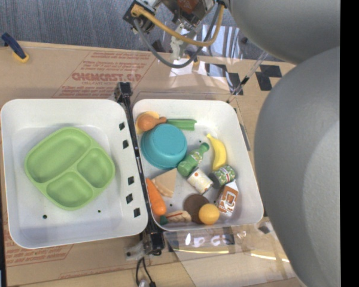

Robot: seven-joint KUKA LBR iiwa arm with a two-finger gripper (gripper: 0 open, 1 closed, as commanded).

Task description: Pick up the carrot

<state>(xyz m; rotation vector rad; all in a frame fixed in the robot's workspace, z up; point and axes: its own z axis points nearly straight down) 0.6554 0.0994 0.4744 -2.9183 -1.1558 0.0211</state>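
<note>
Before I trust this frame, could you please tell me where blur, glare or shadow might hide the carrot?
Camera view: the arm looms close on the right as a soft, out-of-focus grey mass; the bins are sharp. The carrot lies evenly lit against the right bin's left wall, free of glare. Reflections streak the clear sheet below that bin. Shadows are soft and faint.

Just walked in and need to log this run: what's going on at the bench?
A grey robot arm looms over the right side, with its tool up beyond the bins' far edge, above the bench, holding nothing that can be seen. The carrot it is meant to pick up lies untouched in the right bin, against the left wall near the front, among a teal bowl, a banana, a green bottle and other toy food. The left bin holds a green divided plate.
</note>
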